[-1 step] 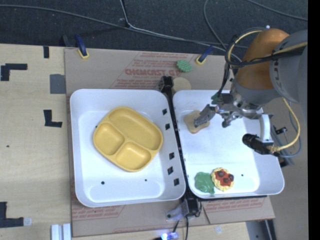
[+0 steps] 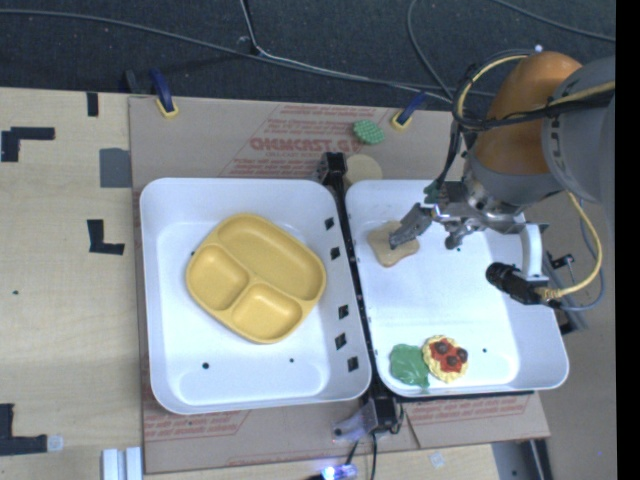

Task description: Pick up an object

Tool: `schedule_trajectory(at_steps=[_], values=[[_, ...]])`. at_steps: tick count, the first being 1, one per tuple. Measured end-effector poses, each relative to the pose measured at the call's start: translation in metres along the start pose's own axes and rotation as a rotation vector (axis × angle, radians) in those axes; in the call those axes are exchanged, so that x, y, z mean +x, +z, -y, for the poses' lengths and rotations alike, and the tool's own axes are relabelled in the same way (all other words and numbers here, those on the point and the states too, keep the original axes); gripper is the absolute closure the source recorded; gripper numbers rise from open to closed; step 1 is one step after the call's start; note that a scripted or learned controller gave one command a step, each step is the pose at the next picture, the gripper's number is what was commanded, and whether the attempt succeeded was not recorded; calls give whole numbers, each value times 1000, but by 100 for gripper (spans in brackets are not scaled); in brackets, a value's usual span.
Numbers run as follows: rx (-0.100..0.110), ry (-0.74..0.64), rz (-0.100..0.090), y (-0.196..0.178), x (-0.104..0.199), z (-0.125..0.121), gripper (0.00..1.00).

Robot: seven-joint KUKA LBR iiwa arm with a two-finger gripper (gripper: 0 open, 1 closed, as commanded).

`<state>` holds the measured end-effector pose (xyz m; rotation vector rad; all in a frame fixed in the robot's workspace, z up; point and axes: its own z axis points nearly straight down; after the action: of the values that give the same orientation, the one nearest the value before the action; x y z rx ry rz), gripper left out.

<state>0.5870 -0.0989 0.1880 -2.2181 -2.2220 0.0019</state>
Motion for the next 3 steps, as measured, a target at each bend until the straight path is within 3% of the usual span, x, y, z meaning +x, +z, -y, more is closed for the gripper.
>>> schedule_trajectory(at_steps=[2, 3], values=[[4, 1, 1, 99, 4, 6, 0], [1, -1, 0, 86, 5, 5, 100]])
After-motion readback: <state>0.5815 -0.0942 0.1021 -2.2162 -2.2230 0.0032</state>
